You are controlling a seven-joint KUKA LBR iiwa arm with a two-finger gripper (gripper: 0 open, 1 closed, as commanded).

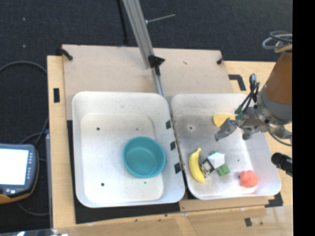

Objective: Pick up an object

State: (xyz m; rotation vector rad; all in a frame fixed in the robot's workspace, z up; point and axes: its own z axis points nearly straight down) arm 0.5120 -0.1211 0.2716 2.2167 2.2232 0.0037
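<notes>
Fingers [235, 130] open just beside yellow piece [222, 119]

Noted above and left of gripper [235, 132]: slanted aluminium mast [140, 28]. Far left, slightly lower: lit screen pendant [17, 171]. Above that: black cable [19, 69].

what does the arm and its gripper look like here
The arm comes in from the right: a broad orange band over a grey wrist section. Thin dark cables run down its left side. The gripper below is grey metal, with dark fingers angling left and right over the right bin.
</notes>
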